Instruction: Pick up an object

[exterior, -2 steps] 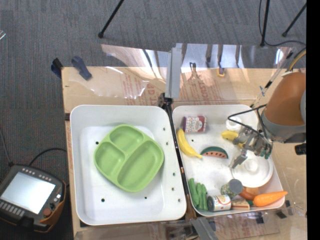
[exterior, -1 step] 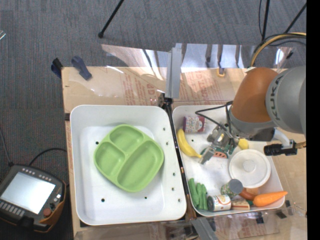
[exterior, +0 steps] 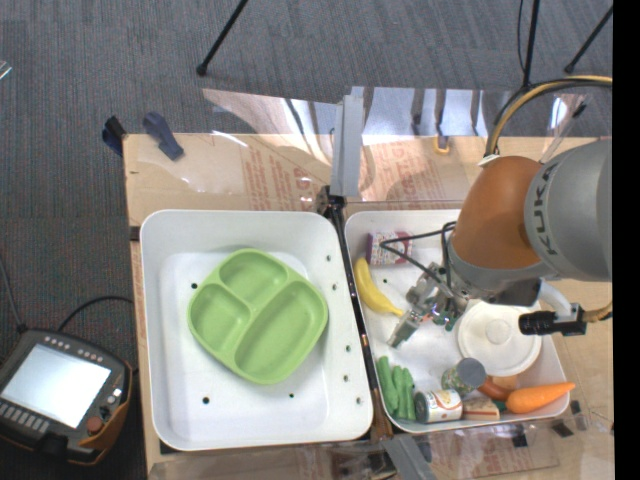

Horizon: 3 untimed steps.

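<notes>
My gripper (exterior: 407, 316) hangs low over the middle of the right bin (exterior: 452, 218), its fingers spread with nothing between them. A yellow banana (exterior: 372, 288) lies just to its left, close to one fingertip. Right of the gripper sits a white round bowl (exterior: 497, 334). Along the bin's front edge lie green pea pods (exterior: 398, 388), a small can (exterior: 438, 405), a grey round piece (exterior: 464, 374) and an orange carrot (exterior: 537, 397). A small box with pink print (exterior: 383, 246) rests at the back left, partly behind cables. The arm's orange band (exterior: 497, 213) covers the bin's back right.
The left bin (exterior: 170, 238) holds a green divided plate (exterior: 258, 314). A raised wall (exterior: 350, 298) separates the two bins. A teach pendant (exterior: 62, 388) lies on the floor at the lower left. Tripod legs stand behind the bench.
</notes>
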Each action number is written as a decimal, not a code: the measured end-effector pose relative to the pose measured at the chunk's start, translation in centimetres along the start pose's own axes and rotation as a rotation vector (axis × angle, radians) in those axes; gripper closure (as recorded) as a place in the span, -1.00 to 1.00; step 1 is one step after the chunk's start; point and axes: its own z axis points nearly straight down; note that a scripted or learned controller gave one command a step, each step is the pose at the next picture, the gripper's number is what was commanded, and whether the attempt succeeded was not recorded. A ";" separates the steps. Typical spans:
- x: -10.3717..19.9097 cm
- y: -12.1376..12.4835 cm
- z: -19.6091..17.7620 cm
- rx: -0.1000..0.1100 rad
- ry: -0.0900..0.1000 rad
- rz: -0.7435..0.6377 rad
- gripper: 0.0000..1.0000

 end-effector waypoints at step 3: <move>-1.8 -7.0 -0.1 -0.002 -0.001 0.132 -1.00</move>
